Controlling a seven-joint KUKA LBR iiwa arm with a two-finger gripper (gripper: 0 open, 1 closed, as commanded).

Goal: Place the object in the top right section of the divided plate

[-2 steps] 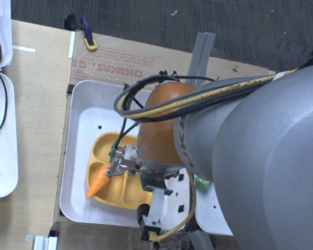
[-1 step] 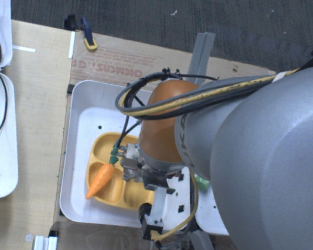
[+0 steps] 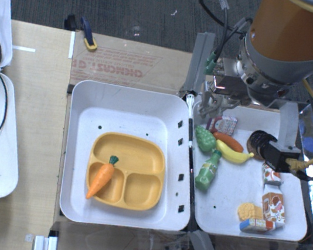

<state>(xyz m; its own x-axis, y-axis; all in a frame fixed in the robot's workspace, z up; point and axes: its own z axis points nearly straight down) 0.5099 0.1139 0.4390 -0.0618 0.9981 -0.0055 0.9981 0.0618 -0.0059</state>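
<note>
While arm (image 3: 290,37) hangs over right bin (image 3: 294,227), jaws' state hidden; carrot (image 3: 100,178) on divided plate (image 3: 140,148).

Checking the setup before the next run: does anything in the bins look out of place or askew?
One thing: the toy carrot lies in the yellow divided plate's lower left section, its green top poking over the divider, not in the top right section. The green bottle lies tipped over among the toys in the right bin.
</note>
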